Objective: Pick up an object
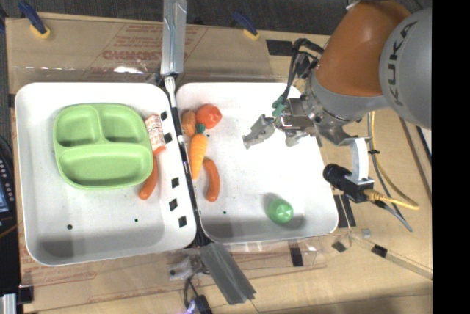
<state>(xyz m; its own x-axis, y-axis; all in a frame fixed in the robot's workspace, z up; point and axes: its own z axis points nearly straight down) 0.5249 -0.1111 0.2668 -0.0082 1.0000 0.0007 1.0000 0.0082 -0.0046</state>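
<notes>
My gripper point(258, 132) hangs over the upper middle of the right bin point(242, 221), with the arm reaching in from the right. Nothing shows in it, and bare white floor lies beneath it. A round green fruit point(280, 211) lies near the front right of this bin, well below the gripper. Along the bin's left wall sit a red tomato point(209, 115), an orange carrot point(197, 151) and a reddish sausage point(211, 180), all left of the gripper.
The left bin point(88, 232) holds a green divided plate point(103, 144), a small printed packet point(155, 131) and an orange sausage point(149, 184) by its right wall. A ridge with black markers point(178, 180) separates the bins.
</notes>
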